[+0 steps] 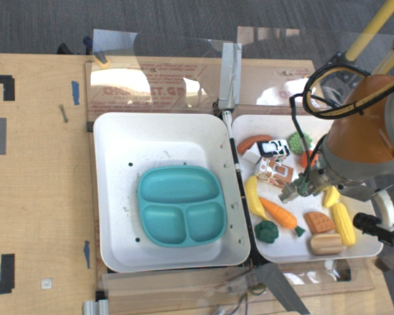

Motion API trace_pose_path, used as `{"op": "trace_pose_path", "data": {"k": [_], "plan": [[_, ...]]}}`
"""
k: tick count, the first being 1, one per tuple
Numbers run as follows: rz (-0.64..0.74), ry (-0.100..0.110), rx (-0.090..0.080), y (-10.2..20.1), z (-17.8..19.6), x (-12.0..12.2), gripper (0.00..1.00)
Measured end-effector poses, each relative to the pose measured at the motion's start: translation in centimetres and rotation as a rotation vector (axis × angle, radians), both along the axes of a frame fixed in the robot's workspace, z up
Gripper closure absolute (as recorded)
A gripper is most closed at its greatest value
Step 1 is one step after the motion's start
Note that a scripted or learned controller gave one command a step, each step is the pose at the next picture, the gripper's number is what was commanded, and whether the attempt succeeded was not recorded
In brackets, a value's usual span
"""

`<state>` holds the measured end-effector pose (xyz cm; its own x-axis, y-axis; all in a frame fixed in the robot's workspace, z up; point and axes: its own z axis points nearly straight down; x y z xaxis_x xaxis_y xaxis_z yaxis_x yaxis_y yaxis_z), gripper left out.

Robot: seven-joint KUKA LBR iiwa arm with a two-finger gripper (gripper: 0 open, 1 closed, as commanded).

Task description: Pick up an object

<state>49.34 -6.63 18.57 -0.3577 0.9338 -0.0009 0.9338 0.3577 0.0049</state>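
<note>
Toys crowd the right bin (374, 247), while the left bin (111, 176) carries a teal divided plate (181, 204) lying flat near its middle. From the right, the grey arm (358, 143) with its orange band leans over the right bin, and its tool (299, 189) hangs low among the toys, just beside a small printed carton (274, 171); whether it is open or closed I cannot tell. Below the tool lies an orange carrot (279, 213), slanted, with a yellow banana (253, 197) to its left and a green broccoli (267, 231) just under both. Near the bin's back wall sit a red sausage (253, 141), a black-and-white toy car (273, 148) and a leafy green piece (295, 143). Toward the front right lie a waffle (320, 222), a corn cob (343, 223) and a bread roll (326, 243), close together. Both bins rest on the wooden counter (33, 176)
</note>
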Motion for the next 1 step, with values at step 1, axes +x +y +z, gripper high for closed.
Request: {"op": "trace_pose_path", "data": {"k": [1], "plan": [[-0.209,-0.002,0.000,-4.91,-9.63,2.66,1.00]]}}
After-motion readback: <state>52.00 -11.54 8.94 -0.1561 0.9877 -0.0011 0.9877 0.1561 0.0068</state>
